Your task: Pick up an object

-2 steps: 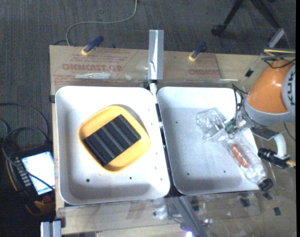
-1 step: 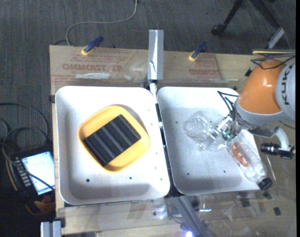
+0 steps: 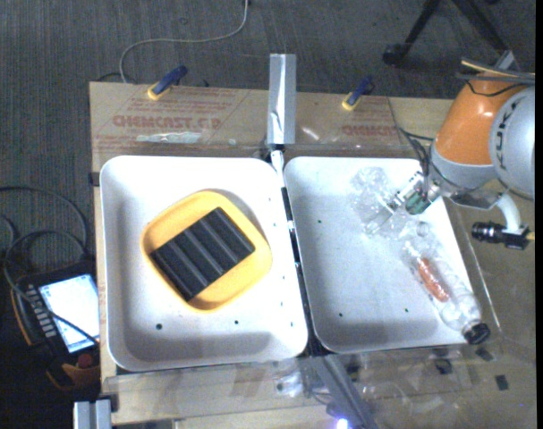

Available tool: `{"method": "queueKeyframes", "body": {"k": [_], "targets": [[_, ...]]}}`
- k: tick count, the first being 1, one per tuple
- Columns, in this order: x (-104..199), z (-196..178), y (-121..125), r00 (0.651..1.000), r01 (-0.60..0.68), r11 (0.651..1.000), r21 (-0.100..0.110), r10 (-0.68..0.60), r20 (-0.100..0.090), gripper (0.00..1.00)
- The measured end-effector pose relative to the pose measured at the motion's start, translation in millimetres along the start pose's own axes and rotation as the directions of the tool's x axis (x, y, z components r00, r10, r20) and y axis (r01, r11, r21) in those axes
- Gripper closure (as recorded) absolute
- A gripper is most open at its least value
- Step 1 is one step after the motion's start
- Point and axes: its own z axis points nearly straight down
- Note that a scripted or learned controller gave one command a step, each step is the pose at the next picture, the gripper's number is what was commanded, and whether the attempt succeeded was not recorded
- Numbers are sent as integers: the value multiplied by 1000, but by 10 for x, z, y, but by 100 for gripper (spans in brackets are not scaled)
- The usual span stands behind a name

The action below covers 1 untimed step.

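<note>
A yellow tray-like object (image 3: 208, 248) with a black ribbed top lies tilted in the left bin (image 3: 119, 186). In the right bin (image 3: 334, 311) a clear plastic bottle (image 3: 436, 280) with an orange label lies along the right side, its dark cap toward the front corner. A crumpled clear plastic piece (image 3: 371, 197) sits at the back of that bin. My gripper (image 3: 411, 198) reaches in from the right and hangs low over the right bin, just right of the crumpled piece and above the bottle's far end.
A metal divider post (image 3: 281, 96) stands upright behind the seam between the bins. Two blue clamps (image 3: 168, 80) hold the cardboard backing. A tablet and cables (image 3: 61, 307) lie on the floor at the left. A chair base stands at the upper right.
</note>
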Motion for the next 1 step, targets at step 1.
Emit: {"method": "queueKeyframes", "body": {"k": [1], "targets": [[148, 9, 486, 949, -317, 948, 7, 317, 0, 0]]}}
